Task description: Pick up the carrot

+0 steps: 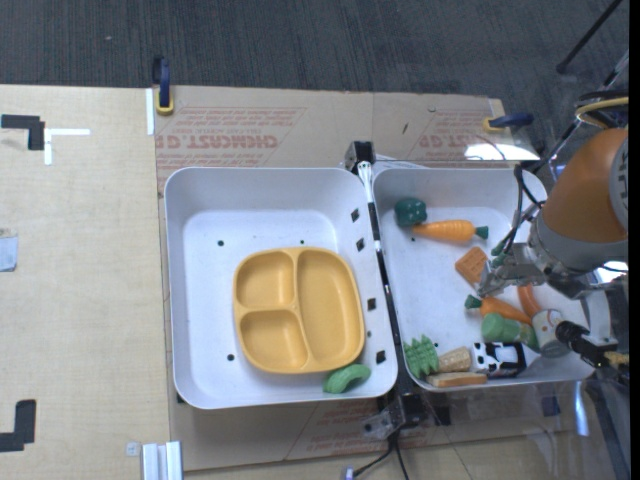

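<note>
- Camera view: 2 shallow white bins are sitting side by side, the left bin [190,268] holding a yellow 3-compartment plastic plate [298,309] and a green curved toy piece [347,377] just beside the plate's near edge.
- Orange toy carrot with a green top [447,231] is lying flat in the right bin [400,308], near its far wall, just beside a dark green toy vegetable [409,210].
- Grey two-finger gripper [497,278] is hanging low over the right bin's right side among orange toy pieces [472,265], apart from the carrot; its grip I cannot tell.
</note>
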You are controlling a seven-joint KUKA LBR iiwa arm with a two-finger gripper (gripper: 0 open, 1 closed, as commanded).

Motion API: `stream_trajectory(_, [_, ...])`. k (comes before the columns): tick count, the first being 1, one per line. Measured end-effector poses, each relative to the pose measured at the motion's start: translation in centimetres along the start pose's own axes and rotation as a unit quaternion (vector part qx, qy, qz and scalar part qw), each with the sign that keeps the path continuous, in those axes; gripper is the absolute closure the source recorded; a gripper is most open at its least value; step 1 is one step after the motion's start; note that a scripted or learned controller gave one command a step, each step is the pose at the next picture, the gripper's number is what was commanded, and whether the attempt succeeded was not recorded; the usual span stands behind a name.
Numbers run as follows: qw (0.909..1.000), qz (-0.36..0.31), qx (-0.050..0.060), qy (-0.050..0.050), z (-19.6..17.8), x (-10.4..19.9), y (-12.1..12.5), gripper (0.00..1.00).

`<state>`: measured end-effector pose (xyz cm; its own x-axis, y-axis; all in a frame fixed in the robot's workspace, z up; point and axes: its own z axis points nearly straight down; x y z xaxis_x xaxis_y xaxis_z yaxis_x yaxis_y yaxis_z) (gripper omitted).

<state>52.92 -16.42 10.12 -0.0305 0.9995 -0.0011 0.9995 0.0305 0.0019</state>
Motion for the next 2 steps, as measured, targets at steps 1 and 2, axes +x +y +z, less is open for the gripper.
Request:
stream_trajectory(1, [1.0000,0.001,0.000,0.000,0.0,0.0,0.0,0.00])
stream_trajectory(2, [0.9993,0.038,0.001,-0.001,0.9,0.3,6.5,0.00])
